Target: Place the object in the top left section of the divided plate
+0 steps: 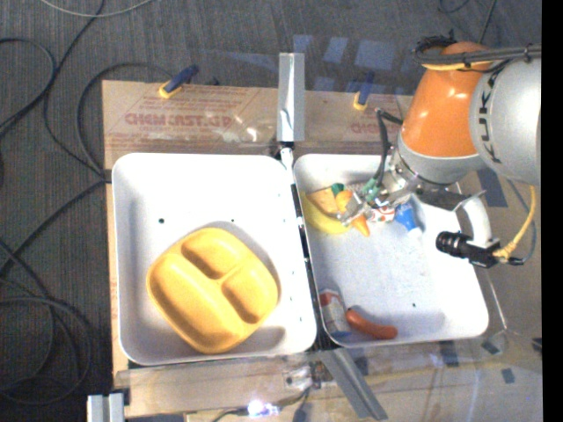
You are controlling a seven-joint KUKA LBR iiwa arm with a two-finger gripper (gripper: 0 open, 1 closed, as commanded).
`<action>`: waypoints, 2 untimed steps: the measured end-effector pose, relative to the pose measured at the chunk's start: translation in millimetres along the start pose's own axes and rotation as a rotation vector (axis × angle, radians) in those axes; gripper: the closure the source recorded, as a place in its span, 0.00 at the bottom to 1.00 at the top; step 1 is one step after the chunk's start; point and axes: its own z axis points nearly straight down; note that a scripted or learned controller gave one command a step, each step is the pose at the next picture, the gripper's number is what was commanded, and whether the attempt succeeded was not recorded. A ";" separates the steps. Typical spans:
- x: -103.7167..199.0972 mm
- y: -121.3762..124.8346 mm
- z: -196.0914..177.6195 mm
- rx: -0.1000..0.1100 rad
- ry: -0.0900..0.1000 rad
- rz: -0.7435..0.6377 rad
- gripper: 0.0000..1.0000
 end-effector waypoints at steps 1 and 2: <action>-0.1 0.0 -0.1 0.000 0.000 0.000 0.00; 0.3 0.8 -8.8 0.000 -0.001 -0.001 1.00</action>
